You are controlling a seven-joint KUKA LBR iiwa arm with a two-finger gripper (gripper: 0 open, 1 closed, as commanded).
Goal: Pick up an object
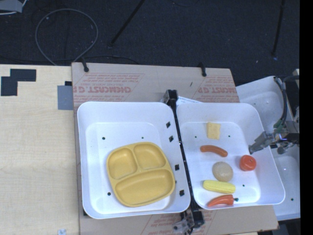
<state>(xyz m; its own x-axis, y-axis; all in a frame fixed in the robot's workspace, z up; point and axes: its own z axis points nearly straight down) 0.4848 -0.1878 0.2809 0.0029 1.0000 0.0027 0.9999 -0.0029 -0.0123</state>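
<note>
A light wooden bench top (pixel 34 151) fills the left side, with a brown cardboard sheet (pixel 151 84) printed in red lying under two shallow white bins.

The left bin (pixel 93 131) holds a yellow divided plate (pixel 141 174), three compartments, lying flat toward the bin's near right corner. A black divider strip (pixel 177 146) runs between the two bins where their rims meet.

The right bin (pixel 264 199) holds six pieces of toy food, all apart from one another. A small pale yellow block (pixel 213 130), perhaps cheese, sits toward the far side. Nearer lies a reddish-brown sausage (pixel 213 151), slightly slanted. Below it rests a beige rounded item (pixel 222 171) that looks like a potato, though the view is too coarse to be sure. Just nearer lies a yellow corn cob (pixel 219 186), and closest to the front rim a red chili pepper (pixel 221 200). A red tomato (pixel 247 162) sits to the right of the potato-like piece, near the bin's right wall.

At the far right, the gripper (pixel 258 146) hangs over the right rim of the right bin, above and just right of the tomato. Nothing is seen between its fingers, and whether they are spread or pressed together cannot be told at this angle. Dark cables (pixel 66 33) lie on the floor beyond the bench.
</note>
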